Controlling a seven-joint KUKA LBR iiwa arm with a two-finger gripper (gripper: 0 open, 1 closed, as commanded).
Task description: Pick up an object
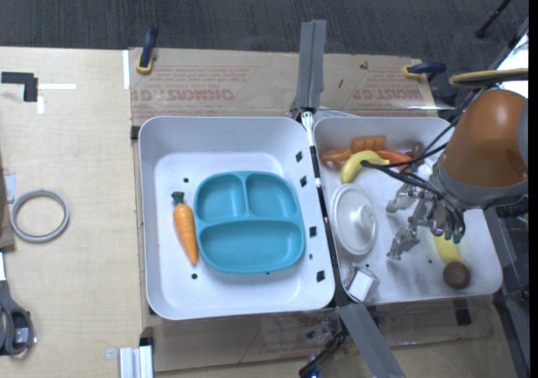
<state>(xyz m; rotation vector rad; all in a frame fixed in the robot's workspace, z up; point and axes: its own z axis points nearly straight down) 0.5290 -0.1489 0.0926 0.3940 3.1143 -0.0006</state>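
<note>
Two shallow white bins sit side by side on the worktop (pixel 67 141). The left bin (pixel 160 158) holds a blue divided plate (pixel 250 223) in its middle, and a toy carrot (pixel 185 228) lies just beside the plate's left edge, its green top pointing toward the back.

The right bin (pixel 403 288) is more crowded. Along its back wall lie a banana (pixel 357 164) and, just behind it, some orange pieces (pixel 374 150) too jumbled to tell apart. Toward the left side of this bin rests a round white lid (pixel 355 218) with a small knob on top. Near the front left corner sits a small grey and white box-like thing (pixel 361 284), tilted. A small brown ball-shaped thing (pixel 456 275) lies near the front right, and just behind it a yellow piece (pixel 445 248) shows, partly hidden by the arm.

The arm reaches in from the right, its orange band (pixel 492 145) over the right bin. The gripper (pixel 408 221) hangs over the middle of that bin, between the white lid and the yellow piece. Its fingers (pixel 403 246) look spread apart with nothing seen between them.

On the worktop left of the bins lie a grey ring (pixel 38 215) and scissors (pixel 15 328).
</note>
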